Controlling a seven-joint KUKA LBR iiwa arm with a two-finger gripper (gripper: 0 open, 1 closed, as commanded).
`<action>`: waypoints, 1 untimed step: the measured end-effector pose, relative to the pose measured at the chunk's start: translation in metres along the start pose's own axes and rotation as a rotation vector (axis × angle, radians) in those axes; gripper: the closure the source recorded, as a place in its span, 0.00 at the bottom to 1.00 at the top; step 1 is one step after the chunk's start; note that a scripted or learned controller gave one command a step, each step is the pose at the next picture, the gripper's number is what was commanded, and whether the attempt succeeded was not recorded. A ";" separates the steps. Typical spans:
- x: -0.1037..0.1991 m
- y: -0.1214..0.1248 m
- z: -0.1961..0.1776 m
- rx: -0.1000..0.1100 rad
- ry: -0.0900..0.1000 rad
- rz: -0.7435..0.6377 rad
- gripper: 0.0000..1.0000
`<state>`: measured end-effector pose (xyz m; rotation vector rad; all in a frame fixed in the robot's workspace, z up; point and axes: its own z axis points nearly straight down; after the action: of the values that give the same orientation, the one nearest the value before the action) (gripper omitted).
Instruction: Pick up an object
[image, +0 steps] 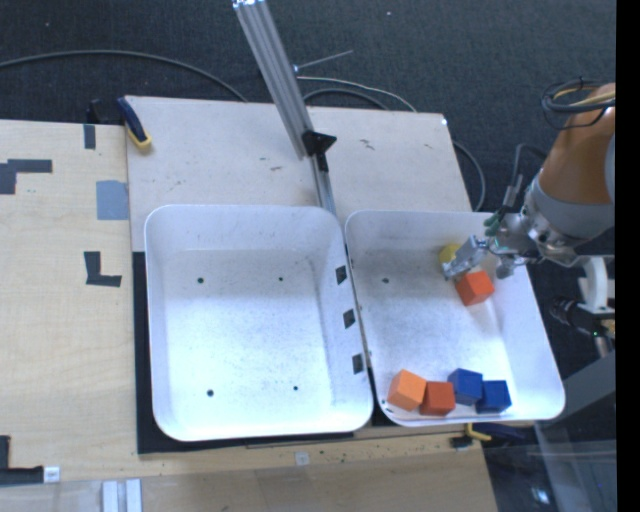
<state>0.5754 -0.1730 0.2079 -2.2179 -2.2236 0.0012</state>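
Two shallow white bins are seen side by side on the counter (60, 300), the left bin (160, 330) and the right bin (530, 340). The grey arm (575, 190), with its orange band above the wrist, is extended in from the right edge of the camera view, over the upper right part of the right bin. The pincer (472, 262) is found at the arm's end, just above a red-orange block (476, 287) that is placed in the upper part of the right bin, near its right wall. The block appears to be touched or very nearly touched by the metal tips, but whether it is gripped between them cannot be told from this slant, nor can it be told how far the pincer is opened. A small yellow object (449, 252) is partly hidden just to the left of the pincer, beside the red-orange block. Along the near edge of the right bin, four more blocks are lined up close together: an orange block (406, 388), a darker red-orange block (438, 398) touching it, and two blue blocks (465, 383) (494, 395) to their right. A slanted metal rail (285, 85) is laid across the counter behind the bins, and a yellow-and-blue tool (133, 124) is set near the counter's far left corner.
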 end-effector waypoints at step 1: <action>-0.034 0.043 0.089 -0.013 -0.006 0.000 0.00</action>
<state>0.6185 -0.2068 0.1192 -2.2270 -2.2336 -0.0075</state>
